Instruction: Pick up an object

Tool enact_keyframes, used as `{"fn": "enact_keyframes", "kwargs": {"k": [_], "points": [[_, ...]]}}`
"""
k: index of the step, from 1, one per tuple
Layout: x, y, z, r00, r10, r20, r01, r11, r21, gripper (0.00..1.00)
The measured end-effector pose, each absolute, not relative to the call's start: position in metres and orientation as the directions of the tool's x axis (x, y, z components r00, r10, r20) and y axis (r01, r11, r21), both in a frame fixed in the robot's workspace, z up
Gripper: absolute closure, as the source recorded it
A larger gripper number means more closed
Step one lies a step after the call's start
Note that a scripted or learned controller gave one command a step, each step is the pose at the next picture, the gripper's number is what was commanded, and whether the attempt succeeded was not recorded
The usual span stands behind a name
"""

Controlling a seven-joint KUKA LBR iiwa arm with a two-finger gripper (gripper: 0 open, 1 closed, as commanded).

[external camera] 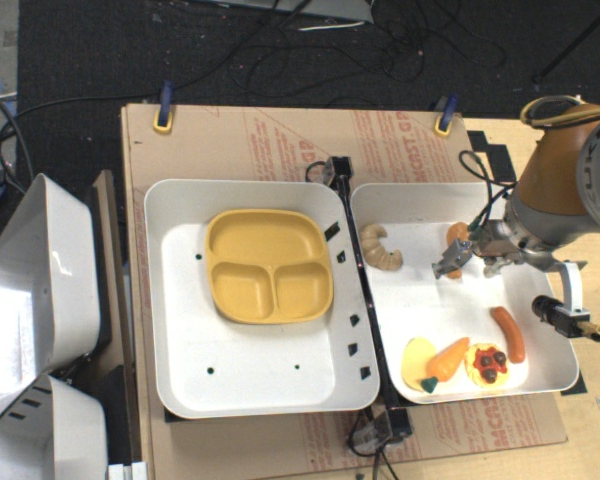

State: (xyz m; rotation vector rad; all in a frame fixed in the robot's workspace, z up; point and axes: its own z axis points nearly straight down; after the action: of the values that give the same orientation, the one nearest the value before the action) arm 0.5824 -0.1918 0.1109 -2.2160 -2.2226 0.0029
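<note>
My gripper (pixel 466 262) hangs low over the right bin (pixel 550 383), in its upper middle part. A small orange item (pixel 458 234) lies right beside it on the far side, touching or almost touching it. A tan croissant (pixel 383 251) lies to the gripper's left near the divider. Toward the front of the bin are a red-orange sausage (pixel 509 333), a carrot (pixel 447 359), a yellow slice (pixel 416 359) and a yellow piece topped with red and dark berries (pixel 489 363). Nothing is visibly held.
The left bin (pixel 170 298) carries a yellow three-part plate (pixel 270 266) in its far half. A black divider strip (pixel 355 268) runs between the bins. The grey and orange arm (pixel 565 183) enters from the right, over the right bin's far corner.
</note>
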Motion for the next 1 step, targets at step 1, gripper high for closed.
{"fn": "enact_keyframes", "kwargs": {"k": [1], "points": [[0.5837, -0.1923, 0.1244, -0.003, 1.0, -0.001, 1.0, 0.003, 0.002, 1.0]]}}
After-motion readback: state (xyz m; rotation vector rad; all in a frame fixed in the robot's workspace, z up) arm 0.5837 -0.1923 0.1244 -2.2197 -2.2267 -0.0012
